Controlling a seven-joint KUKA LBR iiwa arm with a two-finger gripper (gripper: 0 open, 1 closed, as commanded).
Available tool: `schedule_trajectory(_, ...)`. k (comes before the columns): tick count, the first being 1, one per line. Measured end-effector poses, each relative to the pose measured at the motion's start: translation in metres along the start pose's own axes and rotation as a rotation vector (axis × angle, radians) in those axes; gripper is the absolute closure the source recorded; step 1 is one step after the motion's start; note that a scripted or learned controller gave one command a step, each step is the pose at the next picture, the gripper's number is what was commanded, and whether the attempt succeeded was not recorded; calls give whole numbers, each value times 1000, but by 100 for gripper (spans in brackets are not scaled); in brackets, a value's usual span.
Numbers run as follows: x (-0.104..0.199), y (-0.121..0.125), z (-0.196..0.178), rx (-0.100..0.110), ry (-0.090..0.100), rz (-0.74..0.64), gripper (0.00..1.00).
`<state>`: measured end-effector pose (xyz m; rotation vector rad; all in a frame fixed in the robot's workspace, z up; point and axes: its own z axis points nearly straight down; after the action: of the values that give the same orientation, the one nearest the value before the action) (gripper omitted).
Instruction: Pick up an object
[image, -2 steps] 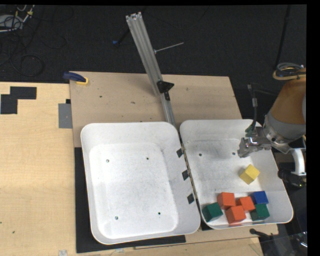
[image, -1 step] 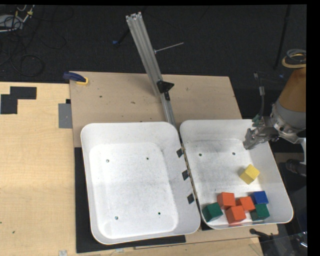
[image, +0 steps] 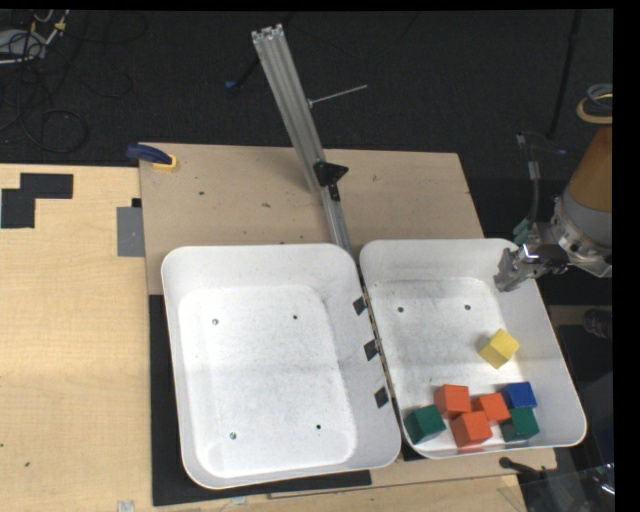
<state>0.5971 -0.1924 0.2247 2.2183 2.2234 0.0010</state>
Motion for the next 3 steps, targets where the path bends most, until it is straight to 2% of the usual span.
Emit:
schedule_trajectory(1,62,0,-4,4,3,-3,100)
schedule_trajectory(3,170,0,12,5,3,-2,100)
